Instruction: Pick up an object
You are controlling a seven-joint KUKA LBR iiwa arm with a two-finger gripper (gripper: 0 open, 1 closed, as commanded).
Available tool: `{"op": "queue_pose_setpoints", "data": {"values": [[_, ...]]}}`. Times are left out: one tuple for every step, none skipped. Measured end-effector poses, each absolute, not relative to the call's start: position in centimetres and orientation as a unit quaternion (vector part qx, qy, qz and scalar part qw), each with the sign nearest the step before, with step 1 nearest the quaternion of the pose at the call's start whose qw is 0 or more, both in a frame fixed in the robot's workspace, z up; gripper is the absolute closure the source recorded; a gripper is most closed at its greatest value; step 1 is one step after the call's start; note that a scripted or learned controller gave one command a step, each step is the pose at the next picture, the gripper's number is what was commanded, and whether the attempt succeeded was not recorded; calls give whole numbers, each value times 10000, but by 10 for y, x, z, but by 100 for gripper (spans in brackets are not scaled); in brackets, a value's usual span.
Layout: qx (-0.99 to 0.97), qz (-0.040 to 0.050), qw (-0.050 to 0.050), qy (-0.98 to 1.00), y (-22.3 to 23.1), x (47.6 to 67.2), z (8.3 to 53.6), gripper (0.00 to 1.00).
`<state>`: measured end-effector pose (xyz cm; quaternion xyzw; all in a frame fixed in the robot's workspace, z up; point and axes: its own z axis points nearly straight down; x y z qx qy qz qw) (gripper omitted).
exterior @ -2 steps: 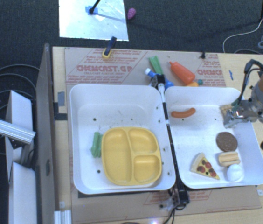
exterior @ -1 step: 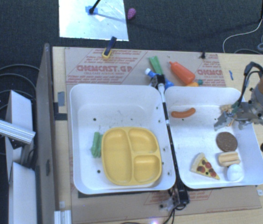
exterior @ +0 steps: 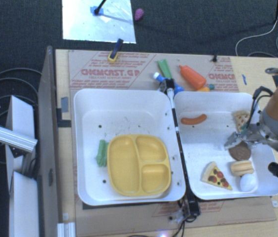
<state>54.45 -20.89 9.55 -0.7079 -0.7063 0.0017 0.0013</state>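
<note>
My tool [exterior: 238, 141] low in right bin [exterior: 213, 194], just over brown round cookie [exterior: 240, 153]. Can't tell if tool apart or together. Nothing seen held. Step in hand, I think: reaching down for grab. Near cookie: bread roll [exterior: 242, 168] just below, white egg [exterior: 248, 182] lower, pizza slice [exterior: 216, 175] lower left, sausage [exterior: 193, 118] up left. Next: drop straight onto cookie, squeeze, lift without bumping roll.

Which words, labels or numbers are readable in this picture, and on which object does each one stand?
"CHEMCAST. G.P": red print on the brown board under the bins, at its far left; the last letters are uncertain.
"CHEMC...": the same red print at the board's far right, cut off.
The smaller red lines beside both prints are too blurred to read.
</note>
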Motion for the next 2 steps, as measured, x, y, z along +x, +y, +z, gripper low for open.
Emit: {"op": "queue_pose_setpoints", "data": {"values": [[-7058,-8,-19,-7084,-207,547,112,100],[-7048,-17,-30,-7094,-196,585,143,100]]}}
